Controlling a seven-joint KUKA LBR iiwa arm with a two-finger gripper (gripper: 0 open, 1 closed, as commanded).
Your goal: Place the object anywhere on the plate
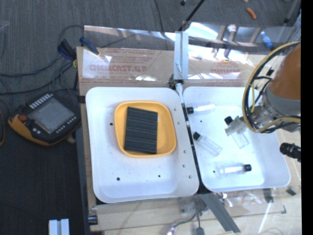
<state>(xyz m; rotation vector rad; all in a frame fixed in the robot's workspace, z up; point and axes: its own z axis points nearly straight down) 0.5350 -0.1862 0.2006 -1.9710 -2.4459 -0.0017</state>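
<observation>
We cannot tell how the jaws stand; the arm (286, 89) sits over the right bin (274, 180). We see the dark ribbed block (141, 130) lying flat on the yellow plate (167, 131) in the left bin (100, 146), long axis running near to far.

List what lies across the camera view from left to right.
Pendant → left bin → yellow plate with a black block on it → clear vials in the right bin → arm.
</observation>
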